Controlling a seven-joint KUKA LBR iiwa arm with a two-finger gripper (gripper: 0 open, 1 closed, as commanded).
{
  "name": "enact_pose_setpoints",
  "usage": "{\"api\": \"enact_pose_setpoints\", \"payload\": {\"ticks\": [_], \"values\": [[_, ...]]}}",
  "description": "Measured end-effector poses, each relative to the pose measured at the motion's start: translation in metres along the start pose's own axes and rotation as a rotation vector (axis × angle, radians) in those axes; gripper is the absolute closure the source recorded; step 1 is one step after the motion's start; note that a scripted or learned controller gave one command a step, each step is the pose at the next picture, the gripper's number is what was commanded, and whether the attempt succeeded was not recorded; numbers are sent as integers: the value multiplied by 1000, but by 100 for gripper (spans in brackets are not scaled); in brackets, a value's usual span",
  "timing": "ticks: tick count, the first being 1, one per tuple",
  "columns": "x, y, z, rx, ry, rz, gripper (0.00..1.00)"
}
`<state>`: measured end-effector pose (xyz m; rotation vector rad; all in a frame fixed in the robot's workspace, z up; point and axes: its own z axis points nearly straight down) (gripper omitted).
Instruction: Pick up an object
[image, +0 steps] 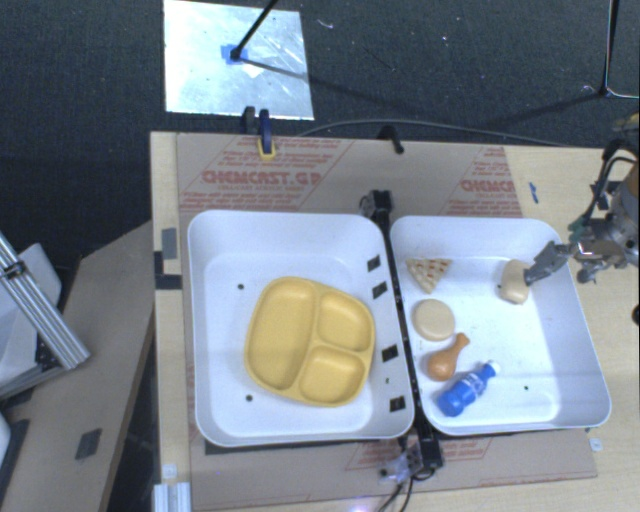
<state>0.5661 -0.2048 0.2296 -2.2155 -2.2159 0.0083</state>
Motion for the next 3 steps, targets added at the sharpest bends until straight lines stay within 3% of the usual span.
{"api": "enact_pose_setpoints", "payload": {"ticks": [1,3], "values": [[1,3,-6,-11,-3,-3,0],[0,3,118,-7,-1,-2,0]]}}
